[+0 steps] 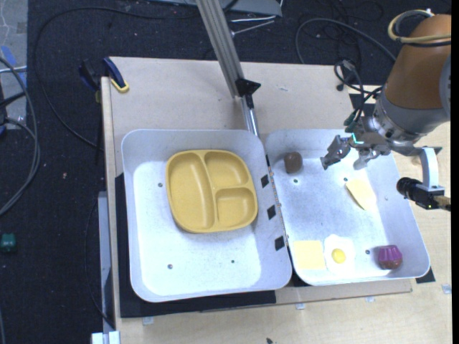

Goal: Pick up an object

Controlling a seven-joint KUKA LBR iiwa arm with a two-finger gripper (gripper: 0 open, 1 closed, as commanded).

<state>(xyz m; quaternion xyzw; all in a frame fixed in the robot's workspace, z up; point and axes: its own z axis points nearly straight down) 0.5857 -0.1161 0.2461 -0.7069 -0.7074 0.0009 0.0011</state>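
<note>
Counting what you have to work with: two white bins sit side by side on the pale wooden surface. Your left bin carries one yellow divided plate with three compartments. Your right bin carries five small things: one brown lump near its far left corner, one pale yellow wedge to the right of that lump, one yellow square slice near the front edge, one fried egg touching that slice on its right, and one purple piece further right, apart from the egg.

Your pincer hangs over the far part of the right bin, right of the brown lump and above the wedge, its two fingers spread apart with nothing between them. None of the five pieces touches it.

Around the surface you see dark speckled carpet with black cables looping across it, and a grey metal pole slanting down to the gap between the bins. One blue and yellow clamp grips the far left corner. No writing can be read.
</note>
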